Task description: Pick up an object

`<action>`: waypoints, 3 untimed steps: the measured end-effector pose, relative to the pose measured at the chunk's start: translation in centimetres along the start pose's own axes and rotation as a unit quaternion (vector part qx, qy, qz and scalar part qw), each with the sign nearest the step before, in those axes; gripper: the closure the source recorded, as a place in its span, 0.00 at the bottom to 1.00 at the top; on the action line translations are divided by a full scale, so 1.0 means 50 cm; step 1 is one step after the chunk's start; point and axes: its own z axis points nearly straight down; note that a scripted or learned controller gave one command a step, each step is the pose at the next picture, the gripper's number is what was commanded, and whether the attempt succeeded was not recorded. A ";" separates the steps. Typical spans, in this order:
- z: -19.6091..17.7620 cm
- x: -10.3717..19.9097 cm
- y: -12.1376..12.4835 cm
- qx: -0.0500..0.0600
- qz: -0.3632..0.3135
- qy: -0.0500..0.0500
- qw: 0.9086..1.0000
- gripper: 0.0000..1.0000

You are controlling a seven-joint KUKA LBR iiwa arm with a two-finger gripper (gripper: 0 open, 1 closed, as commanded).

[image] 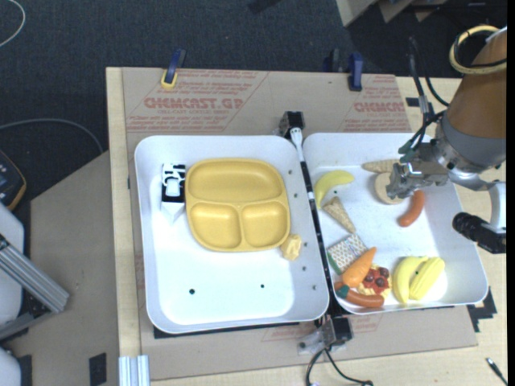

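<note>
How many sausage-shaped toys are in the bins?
2, both in the right bin: one red sausage just below the gripper, and one hot dog at the bin's near edge beside the carrot. Others may be hidden under the arm.

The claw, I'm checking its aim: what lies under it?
Under the claw lies a tan round piece, partly covered by it. A red sausage lies just beside.

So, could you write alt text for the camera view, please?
A robot gripper hangs low over the right bin, near a sausage, a banana slice and other toy food. The left bin holds a yellow divided plate.
</note>
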 end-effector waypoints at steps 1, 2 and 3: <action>-0.016 0.109 0.053 -0.001 -0.003 0.001 1.000 1.00; 0.014 0.204 0.118 0.000 -0.002 0.000 1.000 1.00; 0.018 0.226 0.129 0.000 0.000 0.000 1.000 1.00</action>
